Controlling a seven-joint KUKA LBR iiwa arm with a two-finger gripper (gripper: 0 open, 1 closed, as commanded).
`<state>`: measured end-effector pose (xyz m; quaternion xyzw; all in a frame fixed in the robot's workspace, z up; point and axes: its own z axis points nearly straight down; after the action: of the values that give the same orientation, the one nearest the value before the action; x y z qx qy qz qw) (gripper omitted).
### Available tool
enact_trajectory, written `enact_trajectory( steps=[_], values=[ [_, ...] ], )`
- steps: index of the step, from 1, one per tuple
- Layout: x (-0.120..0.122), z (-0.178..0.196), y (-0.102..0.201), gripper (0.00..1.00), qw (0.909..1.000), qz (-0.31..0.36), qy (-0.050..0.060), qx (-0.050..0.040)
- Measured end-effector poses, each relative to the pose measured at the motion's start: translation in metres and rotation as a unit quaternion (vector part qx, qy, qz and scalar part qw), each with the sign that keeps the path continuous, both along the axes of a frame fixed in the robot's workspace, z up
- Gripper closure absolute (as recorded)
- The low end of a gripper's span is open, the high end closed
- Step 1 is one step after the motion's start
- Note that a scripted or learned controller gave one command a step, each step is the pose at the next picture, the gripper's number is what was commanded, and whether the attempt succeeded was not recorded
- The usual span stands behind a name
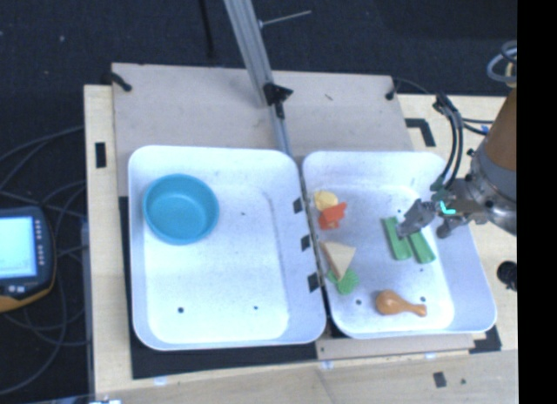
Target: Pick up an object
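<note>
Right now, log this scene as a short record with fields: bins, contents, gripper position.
left bin: holds a blue bowl near its upper left corner
right bin: holds green blocks, an orange and yellow toy, a tan wedge on a green piece, an orange drumstick-shaped toy
gripper: over the right bin, directly above the green blocks
grasp: cannot tell whether anything is held

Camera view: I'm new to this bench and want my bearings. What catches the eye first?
A bright blue bowl sits in the left bin. In the right bin, the arm's hand hovers over green pieces, with an orange drumstick-like toy near the front rim.
</note>
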<state>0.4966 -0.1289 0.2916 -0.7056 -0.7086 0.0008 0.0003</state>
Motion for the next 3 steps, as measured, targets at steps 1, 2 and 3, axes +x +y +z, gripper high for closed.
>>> enact_trajectory(
  steps=[1,2,3],
  values=[
    [0.000,0.000,0.000,0.00,1.0000,0.000,0.000,-0.0001],
    [0.009,-0.060,0.004,0.00,1.0000,-0.001,0.003,0.0000],
    [0.016,-0.115,0.011,0.00,1.0000,-0.003,0.003,0.0000]
  ],
)
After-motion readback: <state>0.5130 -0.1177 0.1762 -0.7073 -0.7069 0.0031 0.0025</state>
